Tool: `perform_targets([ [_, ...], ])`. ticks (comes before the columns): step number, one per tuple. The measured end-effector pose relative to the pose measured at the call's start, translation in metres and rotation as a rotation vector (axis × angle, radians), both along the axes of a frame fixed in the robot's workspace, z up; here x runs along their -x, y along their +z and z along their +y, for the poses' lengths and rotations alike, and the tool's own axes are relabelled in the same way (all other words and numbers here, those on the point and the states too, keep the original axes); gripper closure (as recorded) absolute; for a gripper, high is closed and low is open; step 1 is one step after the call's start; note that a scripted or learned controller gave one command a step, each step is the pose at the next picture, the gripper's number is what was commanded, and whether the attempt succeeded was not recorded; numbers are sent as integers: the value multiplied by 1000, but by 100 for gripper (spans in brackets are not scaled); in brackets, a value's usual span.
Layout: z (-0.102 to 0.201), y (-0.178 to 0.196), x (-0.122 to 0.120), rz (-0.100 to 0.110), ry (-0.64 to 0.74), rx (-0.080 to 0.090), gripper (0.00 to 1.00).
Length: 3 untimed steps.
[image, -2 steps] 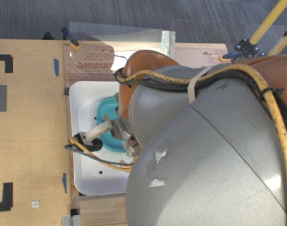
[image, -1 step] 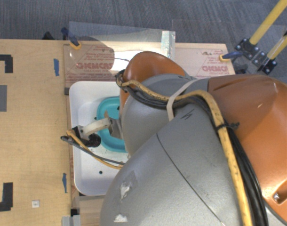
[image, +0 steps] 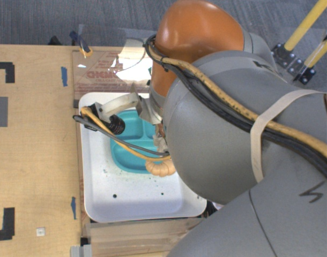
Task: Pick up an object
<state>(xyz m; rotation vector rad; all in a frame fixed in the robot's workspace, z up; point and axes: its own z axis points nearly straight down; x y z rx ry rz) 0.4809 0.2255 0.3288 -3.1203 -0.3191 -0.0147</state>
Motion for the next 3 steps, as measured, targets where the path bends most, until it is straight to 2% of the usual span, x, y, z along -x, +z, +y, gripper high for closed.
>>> perform_targets([
  [1, 0, -59, 2, 13, 334, 8, 100],
  [2, -1, -106, 2, 12, 77, 7, 100],
  [3, -1, -12, -53, 6, 578, 8, 100],
])
